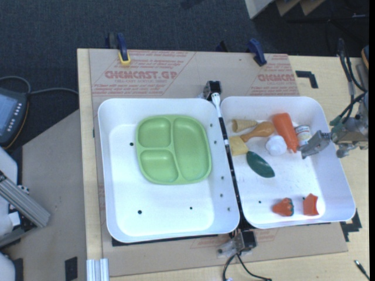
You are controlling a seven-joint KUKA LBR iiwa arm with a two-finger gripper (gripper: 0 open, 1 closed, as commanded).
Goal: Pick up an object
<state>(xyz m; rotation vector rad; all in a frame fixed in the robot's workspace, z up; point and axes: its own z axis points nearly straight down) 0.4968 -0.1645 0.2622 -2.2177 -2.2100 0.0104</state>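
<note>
While bolted side by side to keep loads apart: left bin (117,209) with green tray (174,149), right bin (334,174) with orange bottle (285,130), and beside that bottle the claw (319,144), grip unreadable.

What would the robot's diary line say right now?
gripper: over right bin, beside bottle | holding: nothing seen | green plate: left bin
</note>
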